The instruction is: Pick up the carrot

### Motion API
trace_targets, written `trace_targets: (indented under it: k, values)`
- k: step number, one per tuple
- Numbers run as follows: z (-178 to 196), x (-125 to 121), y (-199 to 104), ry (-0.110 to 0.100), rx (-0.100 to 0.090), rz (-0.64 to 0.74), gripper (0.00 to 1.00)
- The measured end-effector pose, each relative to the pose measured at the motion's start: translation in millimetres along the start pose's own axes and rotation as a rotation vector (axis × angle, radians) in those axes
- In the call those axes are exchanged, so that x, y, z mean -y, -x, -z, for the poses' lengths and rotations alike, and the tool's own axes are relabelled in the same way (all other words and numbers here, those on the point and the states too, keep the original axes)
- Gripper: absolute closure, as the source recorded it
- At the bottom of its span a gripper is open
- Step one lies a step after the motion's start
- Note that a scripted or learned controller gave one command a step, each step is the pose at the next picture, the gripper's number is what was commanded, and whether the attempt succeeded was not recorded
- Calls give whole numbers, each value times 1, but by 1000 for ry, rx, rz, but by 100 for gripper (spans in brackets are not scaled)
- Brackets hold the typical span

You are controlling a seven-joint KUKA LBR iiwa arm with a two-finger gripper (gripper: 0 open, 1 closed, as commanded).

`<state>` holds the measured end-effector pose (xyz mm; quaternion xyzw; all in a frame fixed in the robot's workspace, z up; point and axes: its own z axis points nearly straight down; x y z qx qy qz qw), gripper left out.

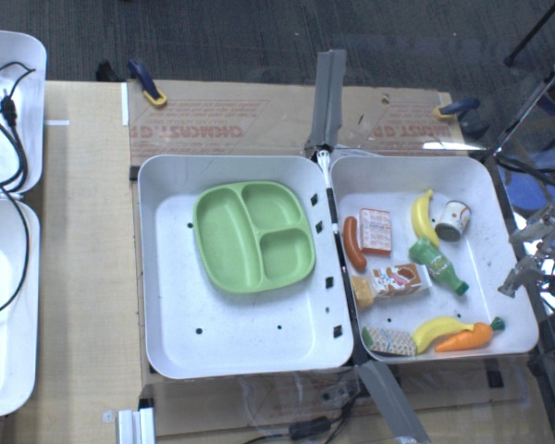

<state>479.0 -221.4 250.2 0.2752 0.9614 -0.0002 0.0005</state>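
Note:
The carrot (464, 339) is orange with a small green top. It lies near the front right corner of the right bin (496, 197), with its tip against a yellow banana (437, 328). A grey metal part that looks like my gripper (523, 268) pokes in at the view's right edge, just outside the right bin's right wall. It is up and to the right of the carrot and does not touch it. Nothing is seen held in it.
The right bin also holds a second banana (424, 216), a green bottle (437, 266), a small can (452, 218), a sausage (354, 243), two small boxes and a patterned pouch (388, 341). A green divided plate (254, 237) lies in the left bin (166, 322).

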Motion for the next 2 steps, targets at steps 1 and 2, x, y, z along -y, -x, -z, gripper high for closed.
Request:
trace_targets:
  k: [1, 2]
  values:
    - [45, 0, 1, 0, 3, 134, 0]
    - [40, 0, 1, 1, 2, 371, 0]
